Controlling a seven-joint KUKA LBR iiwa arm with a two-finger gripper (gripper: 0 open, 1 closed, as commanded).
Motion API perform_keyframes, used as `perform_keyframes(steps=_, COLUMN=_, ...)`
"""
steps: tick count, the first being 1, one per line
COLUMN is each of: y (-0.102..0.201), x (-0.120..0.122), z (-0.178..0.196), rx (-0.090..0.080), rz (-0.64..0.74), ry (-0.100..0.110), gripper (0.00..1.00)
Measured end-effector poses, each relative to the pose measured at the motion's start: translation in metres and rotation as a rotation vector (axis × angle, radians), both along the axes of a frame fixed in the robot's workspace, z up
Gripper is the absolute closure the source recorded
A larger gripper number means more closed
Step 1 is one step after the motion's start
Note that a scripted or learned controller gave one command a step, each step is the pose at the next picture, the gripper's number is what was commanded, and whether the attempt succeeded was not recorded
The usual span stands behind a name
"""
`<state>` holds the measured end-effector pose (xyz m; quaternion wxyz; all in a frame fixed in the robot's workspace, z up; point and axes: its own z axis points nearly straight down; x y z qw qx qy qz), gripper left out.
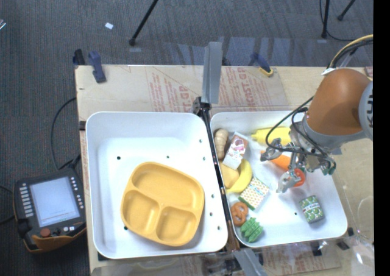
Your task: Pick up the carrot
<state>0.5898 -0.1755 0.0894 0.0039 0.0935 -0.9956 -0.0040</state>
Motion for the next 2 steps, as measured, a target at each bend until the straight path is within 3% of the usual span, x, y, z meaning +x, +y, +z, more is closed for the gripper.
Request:
perform_keyframes(steps=1, y=0.0012, x=0.0005, z=0.0063, rx=0.003, rz=0.001, ry=0.002, gripper=1.0)
perform_keyframes(steps=2, y=0.0013, x=0.0005, z=0.0061, rx=0.003, rz=0.001, ry=0.003, gripper=0.0)
